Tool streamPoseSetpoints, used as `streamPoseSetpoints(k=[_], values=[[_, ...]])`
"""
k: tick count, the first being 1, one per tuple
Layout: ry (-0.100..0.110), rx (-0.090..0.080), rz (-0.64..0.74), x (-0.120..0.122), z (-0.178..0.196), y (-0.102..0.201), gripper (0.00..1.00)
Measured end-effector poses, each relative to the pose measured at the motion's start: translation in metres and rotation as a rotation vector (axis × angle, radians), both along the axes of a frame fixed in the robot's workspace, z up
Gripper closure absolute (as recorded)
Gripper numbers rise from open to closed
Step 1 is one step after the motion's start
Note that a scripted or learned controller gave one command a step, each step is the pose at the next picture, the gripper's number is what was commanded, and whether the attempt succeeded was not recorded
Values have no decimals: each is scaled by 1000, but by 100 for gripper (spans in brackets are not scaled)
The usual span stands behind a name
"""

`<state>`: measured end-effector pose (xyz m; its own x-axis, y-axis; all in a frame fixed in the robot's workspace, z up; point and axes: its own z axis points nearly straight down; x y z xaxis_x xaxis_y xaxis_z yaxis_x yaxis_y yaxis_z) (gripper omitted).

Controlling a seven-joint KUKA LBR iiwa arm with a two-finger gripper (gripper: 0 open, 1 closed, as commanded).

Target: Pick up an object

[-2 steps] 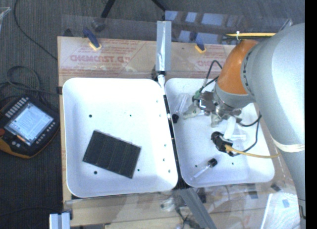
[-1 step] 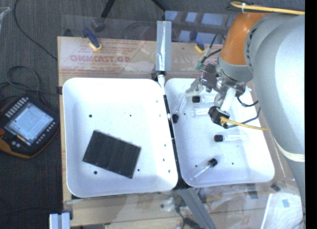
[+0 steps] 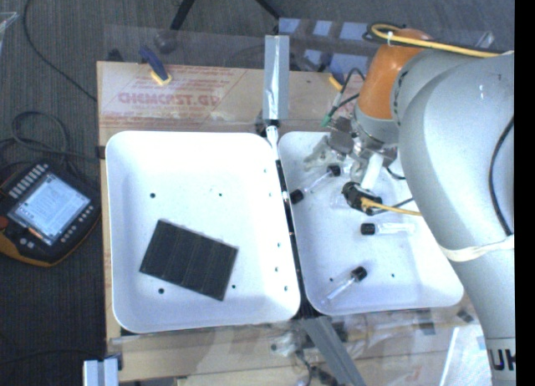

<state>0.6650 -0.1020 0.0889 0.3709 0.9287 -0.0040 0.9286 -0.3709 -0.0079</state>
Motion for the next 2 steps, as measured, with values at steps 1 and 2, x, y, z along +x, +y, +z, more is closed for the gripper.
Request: streamPoseSetpoints(k=[1,2], values=[[10,-3,-6,-2,8,-1,100],[5,-4,-4,-1,9,-1,0]])
